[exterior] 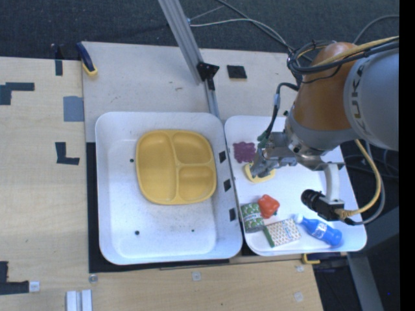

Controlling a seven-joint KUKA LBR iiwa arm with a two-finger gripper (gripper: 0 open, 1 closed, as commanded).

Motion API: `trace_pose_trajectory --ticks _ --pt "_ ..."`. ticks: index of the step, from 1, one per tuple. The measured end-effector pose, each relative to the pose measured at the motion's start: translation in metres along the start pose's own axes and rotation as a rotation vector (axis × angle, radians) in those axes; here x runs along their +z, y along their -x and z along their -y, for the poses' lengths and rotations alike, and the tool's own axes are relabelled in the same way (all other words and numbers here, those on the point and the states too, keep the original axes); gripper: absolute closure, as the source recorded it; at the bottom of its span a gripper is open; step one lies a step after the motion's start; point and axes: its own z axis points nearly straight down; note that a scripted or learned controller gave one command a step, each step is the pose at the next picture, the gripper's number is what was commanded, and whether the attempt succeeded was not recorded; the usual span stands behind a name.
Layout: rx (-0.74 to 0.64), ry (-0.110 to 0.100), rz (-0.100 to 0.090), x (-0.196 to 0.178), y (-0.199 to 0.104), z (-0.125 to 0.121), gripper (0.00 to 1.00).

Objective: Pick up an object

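Taking the right-hand bin [358, 203] as the landmark, its near edge holds a blue bottle [321, 230] at the near right corner, with a patterned card-like packet [283, 232] just to that bottle's left and a green packet [251, 216] beside that, close to the bin's left wall. A small red-orange object [268, 205] sits just behind the green packet. Further back, toward the bin's middle left, a yellow ring-like piece [254, 173] lies flat, and the gripper [264, 166] is down right over it, low in the bin; its fingers merge with the dark wrist parts and I cannot tell how far apart they stand or whether anything is between them. Just behind that, a purple toy [244, 151] rests near the bin's far left. Left of this bin, the other bin [117, 238] carries a yellow divided plate [176, 166]. The step looks like the grasp attempt on the yellow piece; next would be closing firmly and lifting straight up, clear of the purple toy.
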Motion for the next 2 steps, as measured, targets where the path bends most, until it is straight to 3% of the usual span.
trace_pose_trajectory --ticks 2 --pt "-0.002 0.0 0.0 -0.007 -0.098 0.02 1.0"
